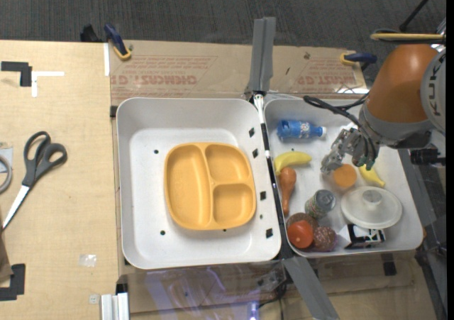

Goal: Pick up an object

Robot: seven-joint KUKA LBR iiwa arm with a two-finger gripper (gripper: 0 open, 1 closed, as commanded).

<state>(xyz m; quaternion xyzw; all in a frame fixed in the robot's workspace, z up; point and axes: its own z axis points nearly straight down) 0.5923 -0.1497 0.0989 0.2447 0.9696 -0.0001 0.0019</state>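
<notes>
Claw [341, 157] low in right bin [408, 240], touching orange [345, 177]; grip state cannot be told. Orange may be knocked aside.

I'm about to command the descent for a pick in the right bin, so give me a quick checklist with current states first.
1. Hand is over the right white bin: ok.
2. A target sits near the hand: ok, the small round orange fruit lies just below it.
3. Target free of neighbours: not ok, the round white plastic lid and the yellow banana piece crowd it.
4. Finger opening: cannot tell.
5. Hand carries nothing already: cannot tell.
6. Divided yellow plastic plate in the left white bin is out of the path: ok.
</notes>
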